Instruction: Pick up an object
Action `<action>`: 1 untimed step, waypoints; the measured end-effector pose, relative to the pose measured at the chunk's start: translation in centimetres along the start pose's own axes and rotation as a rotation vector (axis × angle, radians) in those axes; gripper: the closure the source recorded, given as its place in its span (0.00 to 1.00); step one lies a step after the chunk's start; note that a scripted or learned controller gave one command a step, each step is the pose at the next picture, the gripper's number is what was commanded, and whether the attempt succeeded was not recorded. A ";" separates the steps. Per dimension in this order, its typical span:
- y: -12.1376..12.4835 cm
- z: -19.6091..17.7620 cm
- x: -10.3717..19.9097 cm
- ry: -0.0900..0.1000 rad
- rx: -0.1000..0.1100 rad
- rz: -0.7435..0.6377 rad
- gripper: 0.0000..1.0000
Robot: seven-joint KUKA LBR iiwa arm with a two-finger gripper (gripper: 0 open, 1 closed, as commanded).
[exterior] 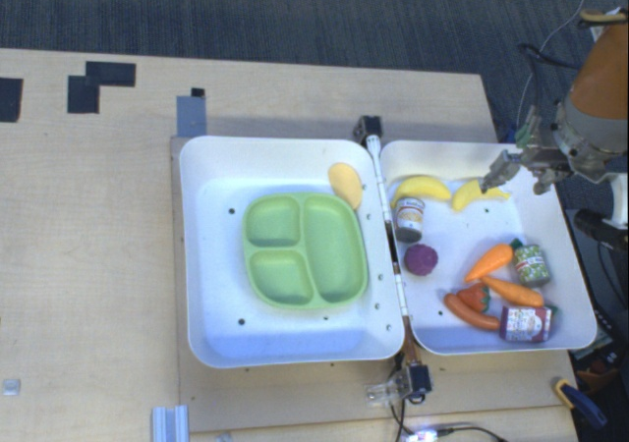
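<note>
Grey KUKA arm [590,140] with broad orange band above the wrist, pale grey wrist housing, thin dark cables trailing behind, slim grey metal fingers [494,173]

Even bright overhead light, faint shadows; slightly soft, possibly low resolution.

2 bins sit side by side on the bench [88,263]. The left bin [211,332] holds a divided tray [305,250] at its middle and a lemon [345,184] by its far right corner. The right bin [580,317] holds 2 bananas [423,186] at the far side, a can [408,218] and plum [421,259] near its left wall, and carrots [488,261] and 2 jars [528,323] at the near right.
</note>
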State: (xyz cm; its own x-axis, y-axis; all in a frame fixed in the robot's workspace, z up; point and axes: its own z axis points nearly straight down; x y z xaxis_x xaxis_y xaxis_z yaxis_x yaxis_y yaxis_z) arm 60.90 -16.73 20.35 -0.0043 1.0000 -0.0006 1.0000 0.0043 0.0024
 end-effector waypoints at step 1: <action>-3.3 11.7 3.5 0.000 -0.004 0.001 0.00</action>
State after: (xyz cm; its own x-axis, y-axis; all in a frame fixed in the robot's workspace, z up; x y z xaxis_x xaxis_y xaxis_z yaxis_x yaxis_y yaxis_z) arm 57.61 -13.27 8.67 -0.0030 1.0000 -0.0008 1.0000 0.0030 0.0066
